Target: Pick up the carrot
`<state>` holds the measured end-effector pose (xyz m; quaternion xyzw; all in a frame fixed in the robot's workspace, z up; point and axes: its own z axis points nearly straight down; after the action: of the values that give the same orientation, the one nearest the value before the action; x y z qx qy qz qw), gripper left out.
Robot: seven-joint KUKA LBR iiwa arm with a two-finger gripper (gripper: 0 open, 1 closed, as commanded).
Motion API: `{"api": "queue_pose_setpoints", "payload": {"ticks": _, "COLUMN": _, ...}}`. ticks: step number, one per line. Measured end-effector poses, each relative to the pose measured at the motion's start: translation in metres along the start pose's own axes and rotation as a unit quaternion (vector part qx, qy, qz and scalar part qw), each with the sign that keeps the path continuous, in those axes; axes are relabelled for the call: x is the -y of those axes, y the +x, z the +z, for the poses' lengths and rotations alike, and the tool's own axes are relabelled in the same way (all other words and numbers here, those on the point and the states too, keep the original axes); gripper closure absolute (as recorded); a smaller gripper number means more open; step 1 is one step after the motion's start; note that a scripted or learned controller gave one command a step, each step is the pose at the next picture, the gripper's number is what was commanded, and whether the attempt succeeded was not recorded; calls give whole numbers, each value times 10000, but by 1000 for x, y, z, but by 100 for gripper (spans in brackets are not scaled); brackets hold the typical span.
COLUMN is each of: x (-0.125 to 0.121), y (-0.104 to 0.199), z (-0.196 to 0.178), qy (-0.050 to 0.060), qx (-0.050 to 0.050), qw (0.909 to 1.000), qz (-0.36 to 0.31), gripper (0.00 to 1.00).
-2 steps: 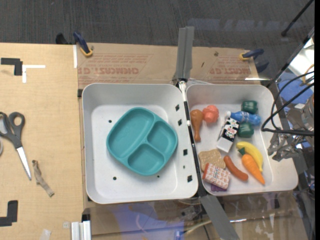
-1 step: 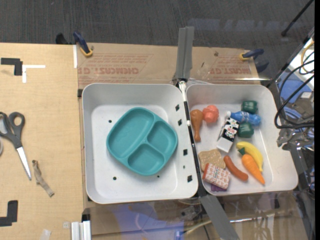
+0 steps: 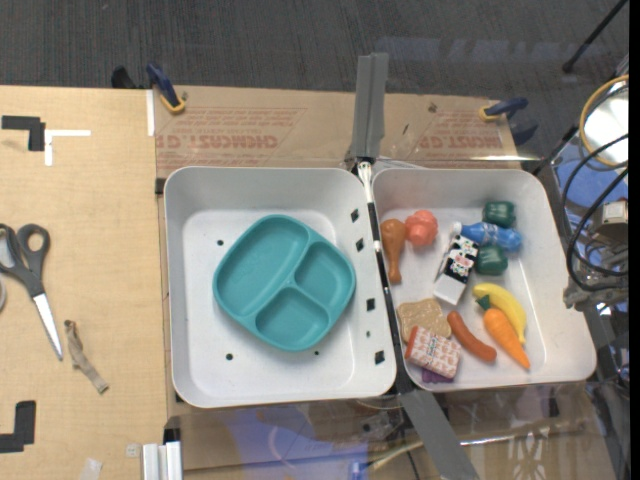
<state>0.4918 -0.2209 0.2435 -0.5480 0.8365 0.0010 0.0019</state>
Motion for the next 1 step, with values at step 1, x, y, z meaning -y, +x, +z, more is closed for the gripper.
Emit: {"api": "queue_pose_setpoints", "payload": {"ticks": 1, "x": -12, "y": 5, "z": -11, "qy": -5, "qx": 4, "qw": 9686, "qz": -2485, "gripper": 100}}
